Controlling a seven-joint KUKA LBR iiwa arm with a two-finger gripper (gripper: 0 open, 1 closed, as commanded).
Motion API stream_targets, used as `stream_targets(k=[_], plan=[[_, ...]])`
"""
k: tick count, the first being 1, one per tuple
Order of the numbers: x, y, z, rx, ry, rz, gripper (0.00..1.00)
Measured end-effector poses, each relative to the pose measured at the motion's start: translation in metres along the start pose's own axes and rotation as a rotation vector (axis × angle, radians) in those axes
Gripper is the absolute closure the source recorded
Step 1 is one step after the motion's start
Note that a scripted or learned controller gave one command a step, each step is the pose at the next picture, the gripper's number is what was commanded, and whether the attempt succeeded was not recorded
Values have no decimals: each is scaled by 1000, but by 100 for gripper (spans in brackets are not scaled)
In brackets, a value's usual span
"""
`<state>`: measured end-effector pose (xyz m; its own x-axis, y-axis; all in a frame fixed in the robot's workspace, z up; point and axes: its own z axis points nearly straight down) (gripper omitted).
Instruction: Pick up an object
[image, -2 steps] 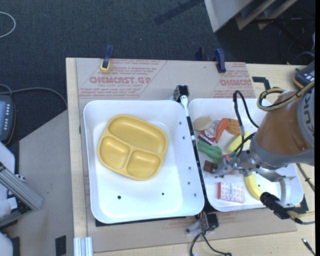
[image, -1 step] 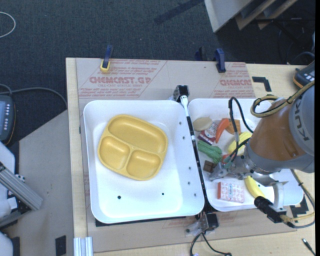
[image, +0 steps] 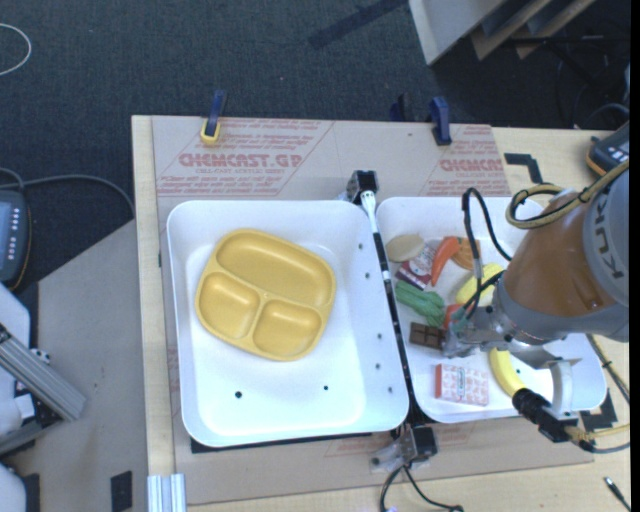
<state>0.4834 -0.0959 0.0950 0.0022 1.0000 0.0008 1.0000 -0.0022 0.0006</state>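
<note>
Nearest the lens: one grey arm (image: 560, 275), reaching in from the right over the right bin, wrist low above the clutter. Jaws down by the brown block, tucked under the wrist; open or closed, cannot tell, and nothing seen held between them.

Then left to right. Two shallow white bins side by side on the desk (image: 150, 300). In the left bin (image: 185, 330): one yellow plate (image: 265, 293) with three compartments, lying flat, set toward the far left of the bin. At the far edge of the desk, two clamps: left clamp (image: 212, 118), right clamp (image: 439, 119).

In the right bin (image: 590, 395), a cluster of small things to pick from, crowded toward its left side:
- one tan round piece (image: 405, 247), at the far left corner
- one orange piece (image: 445, 258), just beside the tan one
- one green piece (image: 420, 299), nearer than those two
- one brown block (image: 425, 337), just beside the jaws
- one red-and-white packet (image: 462, 383), flat, nearest of the lot
- one yellow curved piece (image: 504, 372), right of the packet, partly under the arm
- one more yellow piece (image: 470, 287), behind the wrist, mostly hidden
</note>
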Motion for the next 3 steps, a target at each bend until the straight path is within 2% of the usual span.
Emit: stream_targets(k=[2, 3], plan=[[2, -2, -125, -6, -2, -4, 100], [2, -1, -130, -2, -2, -3, 100]])
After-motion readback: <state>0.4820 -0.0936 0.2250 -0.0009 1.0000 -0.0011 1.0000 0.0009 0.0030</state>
